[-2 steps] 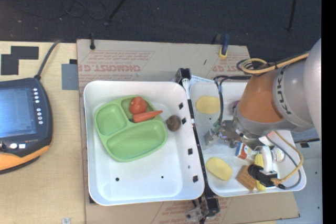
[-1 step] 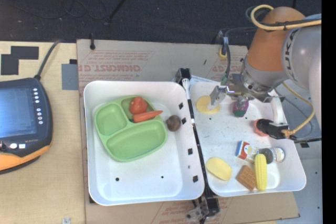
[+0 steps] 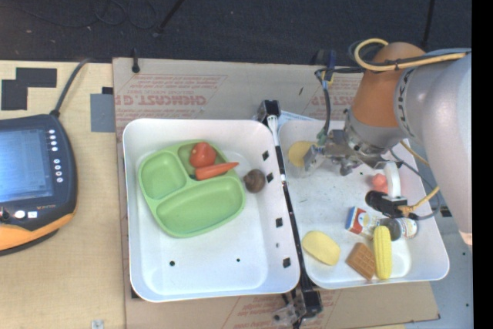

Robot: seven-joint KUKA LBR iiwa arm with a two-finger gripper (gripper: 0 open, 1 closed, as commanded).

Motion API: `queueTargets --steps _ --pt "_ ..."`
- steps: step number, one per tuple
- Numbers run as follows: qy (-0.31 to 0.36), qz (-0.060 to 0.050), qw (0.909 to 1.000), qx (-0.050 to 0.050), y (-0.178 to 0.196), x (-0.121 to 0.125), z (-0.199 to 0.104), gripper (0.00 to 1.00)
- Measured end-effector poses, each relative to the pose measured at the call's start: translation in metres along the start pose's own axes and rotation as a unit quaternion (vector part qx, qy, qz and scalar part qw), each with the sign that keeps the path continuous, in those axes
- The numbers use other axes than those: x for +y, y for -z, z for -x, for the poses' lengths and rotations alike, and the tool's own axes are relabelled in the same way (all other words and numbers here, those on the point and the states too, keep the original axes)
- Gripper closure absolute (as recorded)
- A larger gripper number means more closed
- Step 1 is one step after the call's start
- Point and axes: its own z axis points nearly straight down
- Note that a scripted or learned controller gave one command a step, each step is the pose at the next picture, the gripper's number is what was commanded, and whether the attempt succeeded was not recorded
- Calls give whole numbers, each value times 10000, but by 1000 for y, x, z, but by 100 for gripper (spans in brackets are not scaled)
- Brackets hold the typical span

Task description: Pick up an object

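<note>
1. The arm (image 3: 435, 112) reaches in from the right over the right bin (image 3: 327, 200), its orange band above the wrist.
2. The gripper (image 3: 333, 158) is low over the upper left part of the right bin. Whether it is open or closed cannot be told from here, and nothing can be seen held in it.
3. A yellow piece (image 3: 298, 153) lies just left of the gripper, near the bin's upper left corner. It looks close to the gripper, but contact cannot be told.
4. A small red bit (image 3: 378, 182) lies to the right of the gripper, apart from it.
5. Along the front of the right bin:
   - a pale yellow oval (image 3: 320, 247) at the left;
   - a brown cracker (image 3: 360, 261) beside it;
   - a corn cob (image 3: 382, 251) lying lengthwise, touching or just beside the cracker;
   - a small red, white and blue carton (image 3: 355, 219) just behind the cracker.
6. The left bin (image 3: 132, 212) holds a green divided plate (image 3: 192, 210).
7. A tomato (image 3: 202, 154) sits in the plate's small rear compartment, and a carrot (image 3: 217, 171) lies across the divider in front of it.
8. A brown ball (image 3: 254, 181) rests on the bin floor just right of the plate.
9. Both bins sit on cardboard (image 3: 177, 88).
10. A tablet (image 3: 31, 169) lies well to the left.
</note>
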Motion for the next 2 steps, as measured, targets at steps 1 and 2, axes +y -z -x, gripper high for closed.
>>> queueTargets --steps 1,2 --pt "9 -4 10000 4 -12 17 -20 0" --pt "-9 11 10000 3 -10 -42 -25 0"
